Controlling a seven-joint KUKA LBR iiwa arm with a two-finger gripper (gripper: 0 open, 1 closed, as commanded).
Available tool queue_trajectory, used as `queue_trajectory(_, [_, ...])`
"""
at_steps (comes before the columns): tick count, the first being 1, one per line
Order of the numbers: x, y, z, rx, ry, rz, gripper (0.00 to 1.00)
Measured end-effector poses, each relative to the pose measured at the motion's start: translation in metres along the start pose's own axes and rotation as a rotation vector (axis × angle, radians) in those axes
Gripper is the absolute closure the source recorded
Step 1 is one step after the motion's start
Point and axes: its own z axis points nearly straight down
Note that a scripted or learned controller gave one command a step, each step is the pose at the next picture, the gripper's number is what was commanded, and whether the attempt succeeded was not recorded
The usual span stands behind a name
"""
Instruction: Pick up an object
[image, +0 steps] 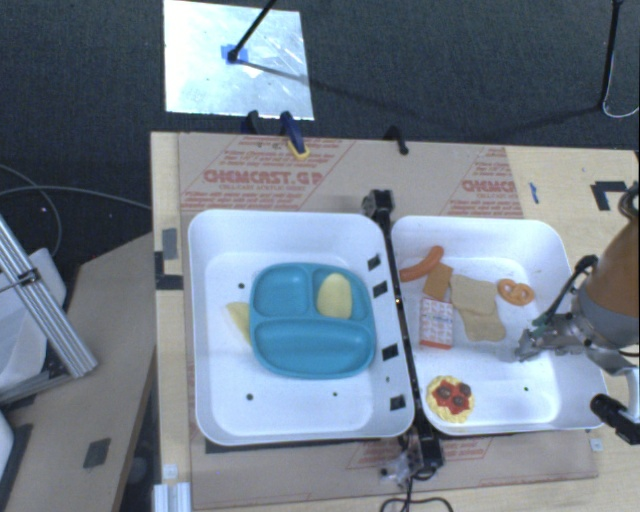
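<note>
The left bin (215, 300) bears a blue divided tray (310, 345) with a yellow piece (334, 295) in its far right compartment, while the right bin (545, 395) holds the smaller candidates: a tan slice (477, 308), a wafer pack (436, 322), a sausage (421, 265), a pretzel (516, 292) and, at the near edge, a little pizza (452, 396). The gripper (528, 347) sits low over the right bin's right side, just right of the tan slice; whether its fingers are parted or hold anything, I cannot tell. A clean pick probably means centring over one piece (the tan slice is nearest) before closing.
</note>
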Motion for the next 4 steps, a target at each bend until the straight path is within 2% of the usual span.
queue_trajectory(1, [0.108, 0.053, -0.074, -0.005, 0.002, -0.010, 1.00])
queue_trajectory(3, [0.217, -0.010, -0.100, 0.006, 0.004, -0.008, 1.00])
queue_trajectory(4, [0.265, -0.007, -0.200, -0.007, 0.005, -0.010, 1.00])
